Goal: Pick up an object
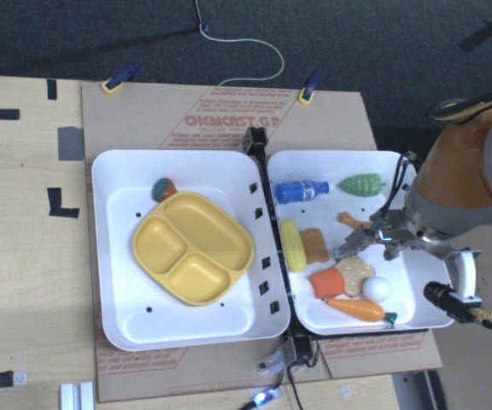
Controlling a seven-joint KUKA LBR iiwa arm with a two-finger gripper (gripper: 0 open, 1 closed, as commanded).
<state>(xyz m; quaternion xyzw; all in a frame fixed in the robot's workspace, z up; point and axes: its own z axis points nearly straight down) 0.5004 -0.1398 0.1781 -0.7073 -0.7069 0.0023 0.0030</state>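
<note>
Bench: cardboard sheet [229, 118] under two white bins [114, 229].
Gripper [357, 242]: apparently open, holding nothing.
Toy food [344, 276]: just below it.

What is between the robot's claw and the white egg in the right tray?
Nothing visible blocks it. The gripper hangs over the right bin, just above the beige toy; the egg lies a little beyond it, top uncovered, with the carrot on its far side.

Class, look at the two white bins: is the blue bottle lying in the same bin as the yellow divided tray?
No, the blue bottle lies in the right bin, while the yellow divided tray sits in the left bin.
</note>
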